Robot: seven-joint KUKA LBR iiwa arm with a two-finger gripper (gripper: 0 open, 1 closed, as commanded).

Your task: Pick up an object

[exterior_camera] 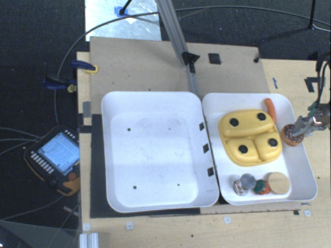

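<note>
Gripper (300, 128) at frame's right edge: small metallic silver-grey assembly, blurred. Pale, shiny end piece; darker grey blocky body behind it, toward right. Warm orange-brown glint on body near edge. Thin dark cable (323, 84) runs above it, curving along frame side. Finer detail, screws, markings too blurred to tell.

Two white bins sat side by side. The left bin (152, 149) held nothing. The right bin (305, 182) contained a yellow block (250, 136), an orange carrot (270, 109), a tan disc (279, 183) and small items. The gripper (300, 127) stood at its right rim.
</note>
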